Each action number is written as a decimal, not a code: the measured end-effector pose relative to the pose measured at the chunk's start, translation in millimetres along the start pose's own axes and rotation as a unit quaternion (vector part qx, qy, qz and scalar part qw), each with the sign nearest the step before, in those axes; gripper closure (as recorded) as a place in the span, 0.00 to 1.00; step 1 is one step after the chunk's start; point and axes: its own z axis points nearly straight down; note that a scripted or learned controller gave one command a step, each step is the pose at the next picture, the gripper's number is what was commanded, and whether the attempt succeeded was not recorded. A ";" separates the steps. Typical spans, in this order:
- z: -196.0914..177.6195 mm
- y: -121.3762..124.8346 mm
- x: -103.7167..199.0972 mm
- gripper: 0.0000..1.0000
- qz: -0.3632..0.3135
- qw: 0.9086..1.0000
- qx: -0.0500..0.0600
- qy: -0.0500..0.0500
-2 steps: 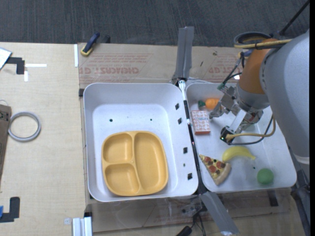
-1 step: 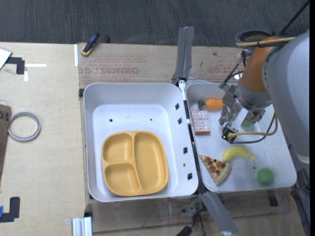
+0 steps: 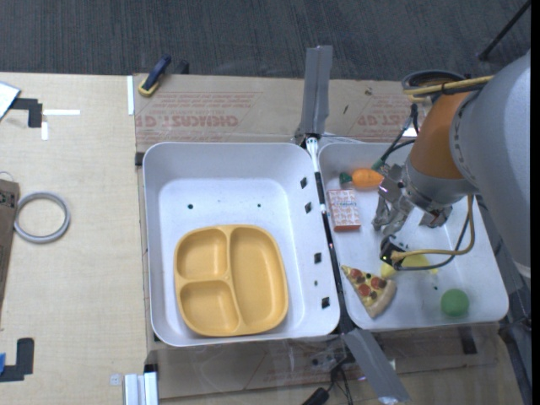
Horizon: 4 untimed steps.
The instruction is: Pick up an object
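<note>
White left bin (image 3: 160, 184) before you holds yellow divided plate (image 3: 230, 278); right bin (image 3: 485, 289): your gripper (image 3: 390, 219), finger spread unreadable, beside red carton (image 3: 343, 208); pizza slice (image 3: 369, 288), orange carrot (image 3: 366, 178), green ball (image 3: 455, 303)

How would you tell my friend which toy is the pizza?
Look in the right-hand white bin, the one the robot arm reaches into. Near its front edge, close to the wall shared with the other bin, lies the pizza slice. It is the flat tan triangle with red dots, unlike the round green ball beside it.
</note>
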 end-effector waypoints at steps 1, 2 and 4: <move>-0.1 6.5 -17.8 1.00 -0.003 1.000 0.000 0.000; -0.6 76.3 -20.2 1.00 0.228 0.974 -0.001 0.000; 0.6 -57.3 -55.5 1.00 0.247 0.969 0.001 0.000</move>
